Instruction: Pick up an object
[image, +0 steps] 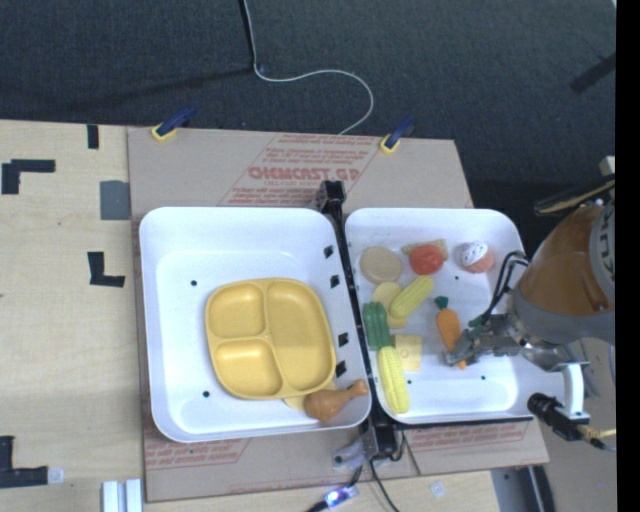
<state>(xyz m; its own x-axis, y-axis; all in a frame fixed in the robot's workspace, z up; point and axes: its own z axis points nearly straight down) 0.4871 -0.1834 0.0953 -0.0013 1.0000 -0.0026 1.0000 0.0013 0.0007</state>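
Arm: the grey arm (575, 275) with its orange band was seen reaching in over the right bin (500, 395).
End effector: the end effector (462, 352) was lowered at the carrot (449, 326); whether it was open or closed could not be told, and no grasp was confirmed.
Target location: the carrot lay in the right bin, near the corn cob (411, 296), apart from the tomato (427, 258).
Recommended approach: closure was judged best made across the carrot's narrow width, followed by a straight vertical lift.
Risk: a glancing contact was judged likely to roll the carrot aside.
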